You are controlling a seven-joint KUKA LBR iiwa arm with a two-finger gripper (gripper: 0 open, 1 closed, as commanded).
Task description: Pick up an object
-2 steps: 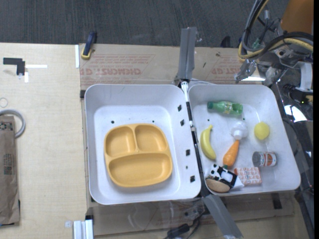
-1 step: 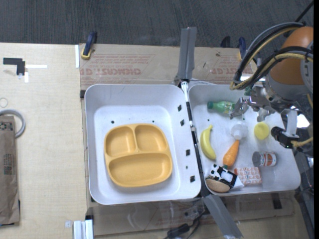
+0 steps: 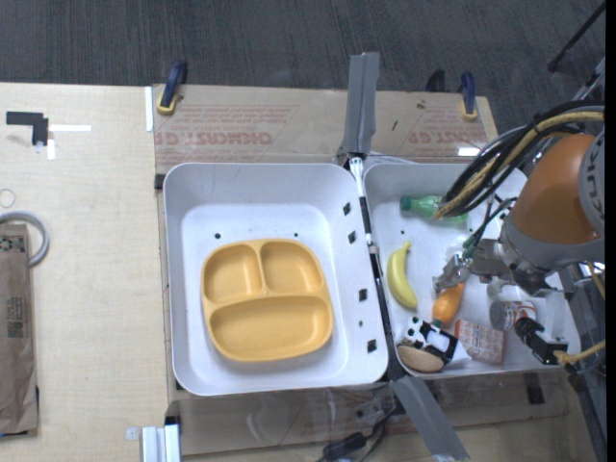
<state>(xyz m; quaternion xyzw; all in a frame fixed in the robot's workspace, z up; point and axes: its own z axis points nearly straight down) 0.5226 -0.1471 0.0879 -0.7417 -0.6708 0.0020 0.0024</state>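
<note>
In the right bin, close to its middle, the gripper hangs low over a small orange object, carrot-like in shape. The arm comes in from the bin's right edge, cables looped over its orange band, and its bulk shades that part of the bin. From where I stand I cannot tell how the gripper is set, nor whether the orange object is actually caught; the metal tips seem to meet its top end, but that may be mere overlap.

The other candidates lie around it. A banana lies along the bin's left wall, just beside the orange object. A green bottle lies on its side toward the far edge. A black-and-white toy and a brown rounded thing crowd the near left corner, with a reddish packet along the near edge.

The left bin holds a yellow divided plate, lying flat near its middle, likely left as the drop side.

My guess is the wrist is lowered here because the orange object stands clear enough of the banana to take alone.
</note>
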